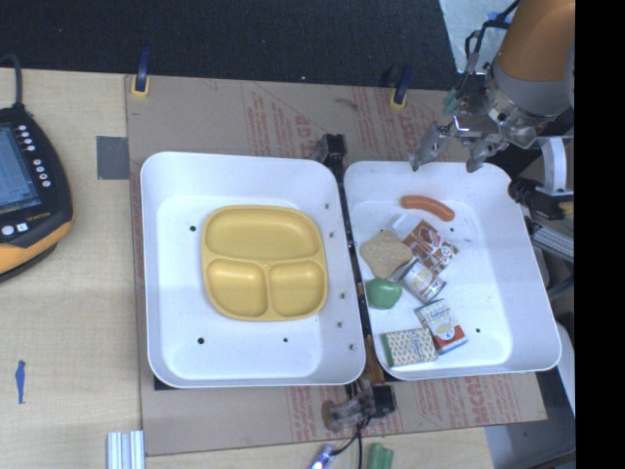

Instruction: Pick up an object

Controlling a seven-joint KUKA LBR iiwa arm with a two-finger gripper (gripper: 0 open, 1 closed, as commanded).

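My gripper point(451, 152) hangs above the far rim of the right bin point(508, 252), fingers spread wide and open with nothing between them. Below it in that bin lie a sausage point(428, 206), a slice of bread point(386, 254), a brown snack packet point(431, 241), a small can point(423, 280), a green piece point(384, 293), a small carton point(441, 324) and a patterned cracker box point(409, 346). The sausage is the nearest item, a little nearer the camera than the fingertips.
The left bin point(176, 340) holds a yellow divided plate point(265, 261). A teach pendant point(24, 189) lies at the bench's left edge. Clamps point(397, 85) hold the cardboard sheet at the far side. A black clip point(333, 149) sits between the bins.
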